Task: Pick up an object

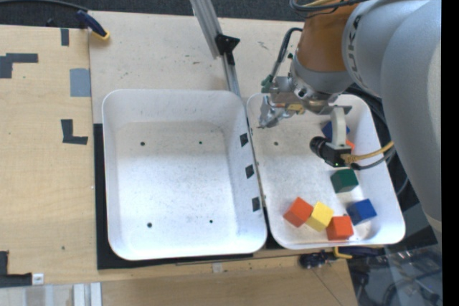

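Note:
My gripper (270, 115) hangs over the far left corner of the right bin (387, 233), close to the wall it shares with the left bin; nothing shows under its tip but bare floor. Along that bin's near edge lie an orange block (297, 212), a yellow block (320, 216) and a second orange block (340, 227), all touching. A blue block (362, 210) sits to their right. Further back, a green block (345, 179) lies by the right wall. Another blue piece (336, 130) is partly hidden behind the wrist.
The left bin (113, 175) stands beside the right one. A slanted metal rail (201, 0) runs from the top down to the bins' shared wall. A black cable fitting (324, 150) hangs from the wrist over the right bin. My arm's bulk covers the right side.

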`<state>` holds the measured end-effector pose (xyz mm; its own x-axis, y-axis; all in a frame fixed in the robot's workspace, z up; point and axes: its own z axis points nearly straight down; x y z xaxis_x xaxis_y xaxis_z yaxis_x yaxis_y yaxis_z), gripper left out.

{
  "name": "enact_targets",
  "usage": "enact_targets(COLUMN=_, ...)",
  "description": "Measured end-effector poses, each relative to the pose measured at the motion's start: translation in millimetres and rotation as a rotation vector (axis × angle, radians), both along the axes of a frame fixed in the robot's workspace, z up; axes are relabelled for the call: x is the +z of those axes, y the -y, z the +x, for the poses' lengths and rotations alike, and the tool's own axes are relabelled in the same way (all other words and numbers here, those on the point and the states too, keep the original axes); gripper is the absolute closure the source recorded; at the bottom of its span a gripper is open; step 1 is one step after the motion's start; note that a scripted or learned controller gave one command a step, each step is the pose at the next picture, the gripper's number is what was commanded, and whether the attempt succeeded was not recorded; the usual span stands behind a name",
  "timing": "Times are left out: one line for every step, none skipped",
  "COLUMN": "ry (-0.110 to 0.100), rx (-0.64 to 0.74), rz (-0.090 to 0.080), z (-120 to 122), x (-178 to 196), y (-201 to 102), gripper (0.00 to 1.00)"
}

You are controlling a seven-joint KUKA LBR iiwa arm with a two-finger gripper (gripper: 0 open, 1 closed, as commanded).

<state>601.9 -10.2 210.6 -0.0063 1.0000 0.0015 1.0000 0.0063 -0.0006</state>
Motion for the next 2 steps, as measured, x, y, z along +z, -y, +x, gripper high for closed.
enact_targets(ry=0.000, rx=0.000, rz=0.000, z=17.7, x=-3.8, y=-47.0, gripper=1.00)
enact_targets(ry=0.002, rx=0.000, rz=0.000, z=35.3, x=17.0, y=-92.0, gripper=1.00)
